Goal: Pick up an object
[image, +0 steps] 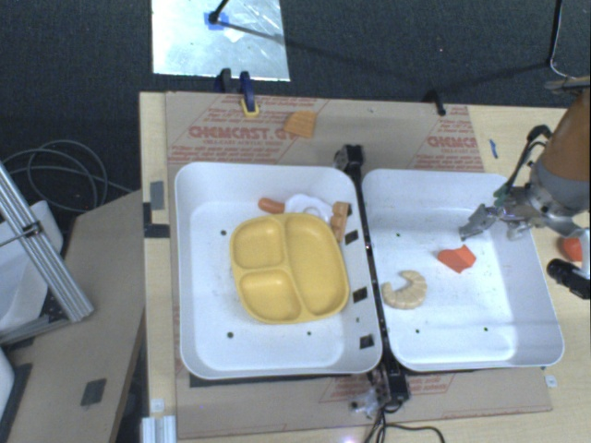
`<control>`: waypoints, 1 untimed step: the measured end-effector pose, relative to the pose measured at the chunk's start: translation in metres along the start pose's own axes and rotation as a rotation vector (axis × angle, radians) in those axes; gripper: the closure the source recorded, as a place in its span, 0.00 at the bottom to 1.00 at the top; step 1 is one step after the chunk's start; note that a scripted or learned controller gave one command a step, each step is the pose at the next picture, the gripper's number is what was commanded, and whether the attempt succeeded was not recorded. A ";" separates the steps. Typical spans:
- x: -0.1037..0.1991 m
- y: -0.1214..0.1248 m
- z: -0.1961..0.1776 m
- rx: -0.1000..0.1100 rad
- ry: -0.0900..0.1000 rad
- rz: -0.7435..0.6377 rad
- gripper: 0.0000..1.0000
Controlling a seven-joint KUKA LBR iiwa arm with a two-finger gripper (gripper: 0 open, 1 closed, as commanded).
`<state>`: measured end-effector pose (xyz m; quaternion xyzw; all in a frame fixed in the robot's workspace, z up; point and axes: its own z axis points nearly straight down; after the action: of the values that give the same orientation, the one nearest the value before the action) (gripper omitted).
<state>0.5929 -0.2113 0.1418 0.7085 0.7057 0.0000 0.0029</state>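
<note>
An orange-red wedge [456, 258] lies in the right bin [462, 344], with a beige crescent-shaped piece [405, 289] to its lower left. My gripper [496, 225] hangs over the right bin's far right part, just above and to the right of the wedge. Its fingers are spread and hold nothing. In the left bin [208, 340] a yellow divided plate [286, 268] takes up the middle. Behind the plate lie a small orange sausage shape [271, 206], a white piece [305, 207] and a small tan block [340, 216].
A tan block [300, 123] rests on the cardboard behind the bins, near a blue and yellow clamp [247, 95]. A shiny sheet [220, 21] lies on the floor beyond the bench. A black divider [362, 247] runs between the two bins.
</note>
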 end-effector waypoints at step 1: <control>0.005 -0.024 0.005 0.004 0.003 -0.004 0.00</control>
<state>0.5687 -0.2066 0.1366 0.7072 0.7070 -0.0003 0.0002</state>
